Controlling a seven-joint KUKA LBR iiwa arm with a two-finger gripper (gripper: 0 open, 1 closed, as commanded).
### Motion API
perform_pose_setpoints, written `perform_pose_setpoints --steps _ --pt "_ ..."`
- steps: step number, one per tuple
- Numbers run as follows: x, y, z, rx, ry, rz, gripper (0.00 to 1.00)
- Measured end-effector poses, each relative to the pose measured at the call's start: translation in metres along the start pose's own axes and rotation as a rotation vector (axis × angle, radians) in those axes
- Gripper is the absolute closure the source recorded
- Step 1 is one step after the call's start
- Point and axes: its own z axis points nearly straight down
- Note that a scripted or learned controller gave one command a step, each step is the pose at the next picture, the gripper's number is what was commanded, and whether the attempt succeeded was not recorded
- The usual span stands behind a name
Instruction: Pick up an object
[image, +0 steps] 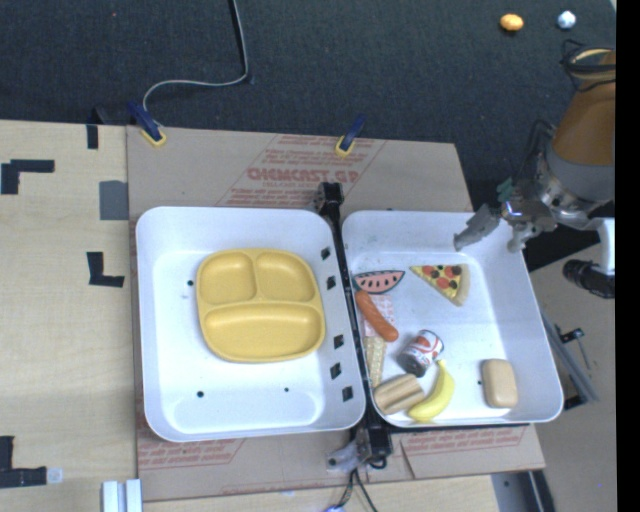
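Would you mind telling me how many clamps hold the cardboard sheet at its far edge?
2. One blue-and-yellow clamp sits at the far left corner of the cardboard; the other clamp sits further right along that far edge, above where the bins meet.

My arm (588, 120) runs off the picture's right edge. Whether my gripper (495, 228), over the right bin's (530, 300) far edge, is parted or closed, I cannot tell.
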Motion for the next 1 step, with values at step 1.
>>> perform_pose_setpoints --steps 1 --pt "-0.0087 -0.003 0.134 0.0 0.0 0.0 0.0"
